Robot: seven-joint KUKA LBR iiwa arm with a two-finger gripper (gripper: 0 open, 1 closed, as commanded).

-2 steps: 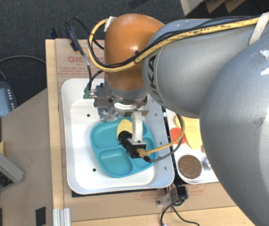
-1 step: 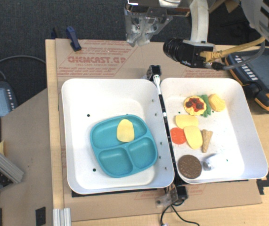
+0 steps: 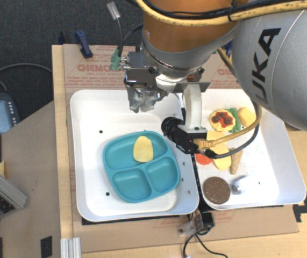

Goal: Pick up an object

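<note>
Gripper: grey metal, over the far part of the left shallow white bin; released or clenched, cannot tell.
Teal three-compartment plastic plate: on that bin's floor, near the gripper, towards the camera.
Pale yellow rounded piece: in the plate's largest compartment.
Right shallow white bin: holds a small round toy pizza and a brown ribbed disc, both apart from the gripper.

Teal divided plate in the left bin, yellow piece in its top compartment, gripper at upper centre.
</note>
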